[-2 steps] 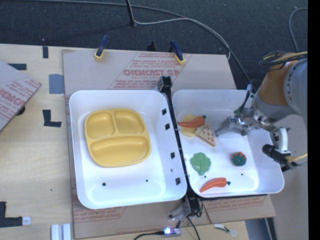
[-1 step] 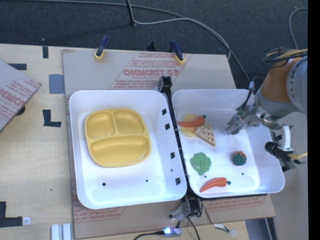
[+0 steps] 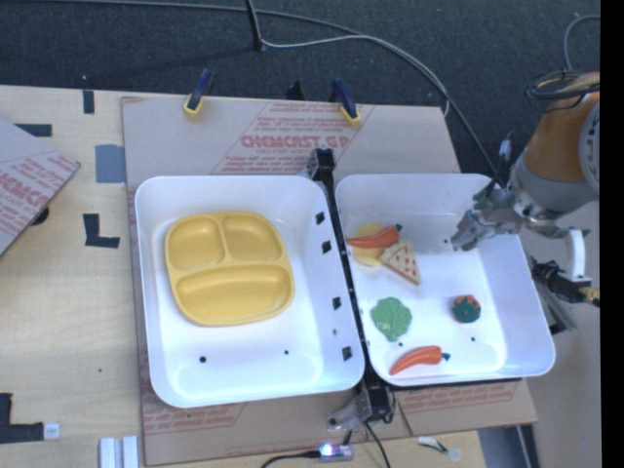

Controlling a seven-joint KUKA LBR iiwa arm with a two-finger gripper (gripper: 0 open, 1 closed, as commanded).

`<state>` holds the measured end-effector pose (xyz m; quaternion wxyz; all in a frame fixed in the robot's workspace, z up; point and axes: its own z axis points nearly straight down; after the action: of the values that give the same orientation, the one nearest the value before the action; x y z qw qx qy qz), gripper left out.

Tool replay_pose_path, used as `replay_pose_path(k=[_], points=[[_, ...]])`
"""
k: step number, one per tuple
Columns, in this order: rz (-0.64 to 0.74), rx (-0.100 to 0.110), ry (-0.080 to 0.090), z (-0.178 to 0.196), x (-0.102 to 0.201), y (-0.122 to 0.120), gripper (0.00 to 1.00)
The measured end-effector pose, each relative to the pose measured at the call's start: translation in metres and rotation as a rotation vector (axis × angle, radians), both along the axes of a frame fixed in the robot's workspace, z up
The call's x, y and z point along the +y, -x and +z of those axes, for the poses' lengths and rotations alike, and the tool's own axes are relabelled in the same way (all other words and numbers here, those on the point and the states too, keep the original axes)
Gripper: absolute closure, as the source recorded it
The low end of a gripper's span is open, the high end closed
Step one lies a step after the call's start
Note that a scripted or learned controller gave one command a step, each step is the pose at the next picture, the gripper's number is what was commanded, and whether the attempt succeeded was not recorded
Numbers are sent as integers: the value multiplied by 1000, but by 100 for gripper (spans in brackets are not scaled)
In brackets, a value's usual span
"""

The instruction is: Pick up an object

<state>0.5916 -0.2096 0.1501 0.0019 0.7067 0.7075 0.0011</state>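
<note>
The right bin point(image 3: 507, 271) holds several toy foods. A red chili on a yellow piece point(image 3: 372, 239) lies near its left wall, with a tan pizza wedge point(image 3: 402, 262) beside it. A green broccoli point(image 3: 391, 317) sits lower, an orange-red pepper point(image 3: 416, 359) lies near the front wall, and a small red and green ball-like fruit point(image 3: 466, 308) rests to the right. My gripper point(image 3: 470, 230) hangs over the bin's upper right part, above and apart from the fruit, with nothing seen between its fingers.
The left bin point(image 3: 156, 261) holds a yellow divided plate point(image 3: 229, 267). A black divider with clips point(image 3: 336, 261) runs between the bins. Blue and yellow clamps point(image 3: 198, 94) point(image 3: 343, 100) pin the cardboard at the back. Cables run behind the bench.
</note>
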Motion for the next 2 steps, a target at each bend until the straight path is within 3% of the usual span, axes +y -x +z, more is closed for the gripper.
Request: replay_pose_path(k=[2], points=[[-1, 0, 0, 105, -6, 6, 100]])
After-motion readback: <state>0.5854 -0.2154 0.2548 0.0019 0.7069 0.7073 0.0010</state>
